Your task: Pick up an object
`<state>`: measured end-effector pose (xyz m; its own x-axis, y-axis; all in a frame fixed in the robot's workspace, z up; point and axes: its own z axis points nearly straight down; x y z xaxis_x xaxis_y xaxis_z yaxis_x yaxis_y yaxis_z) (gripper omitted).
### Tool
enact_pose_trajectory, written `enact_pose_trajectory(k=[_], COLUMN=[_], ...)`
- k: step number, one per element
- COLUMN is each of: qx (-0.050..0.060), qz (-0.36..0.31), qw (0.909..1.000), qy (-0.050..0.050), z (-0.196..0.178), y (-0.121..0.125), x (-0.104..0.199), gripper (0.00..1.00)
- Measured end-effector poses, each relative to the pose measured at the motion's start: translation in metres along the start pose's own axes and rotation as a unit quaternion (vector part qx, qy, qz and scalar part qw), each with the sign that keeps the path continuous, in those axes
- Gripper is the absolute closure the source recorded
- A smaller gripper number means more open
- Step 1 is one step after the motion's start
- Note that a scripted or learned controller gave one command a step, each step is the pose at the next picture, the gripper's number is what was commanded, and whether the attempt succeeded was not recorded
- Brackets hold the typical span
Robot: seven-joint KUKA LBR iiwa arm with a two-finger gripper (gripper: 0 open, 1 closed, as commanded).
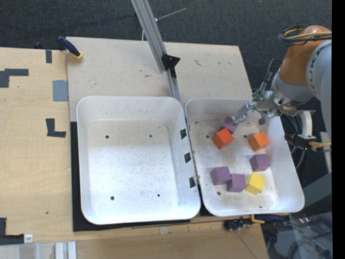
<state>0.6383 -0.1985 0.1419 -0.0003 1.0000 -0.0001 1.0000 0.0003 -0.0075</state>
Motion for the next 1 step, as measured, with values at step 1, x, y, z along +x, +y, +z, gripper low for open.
enact_pose_trajectory(k=[1], qx=[-0.013], qz=[-0.001], qw=[0.9999], qy=[-0.003], z=[0.0258], y=[0.0066], x=[-0.0009], gripper=[0.00])
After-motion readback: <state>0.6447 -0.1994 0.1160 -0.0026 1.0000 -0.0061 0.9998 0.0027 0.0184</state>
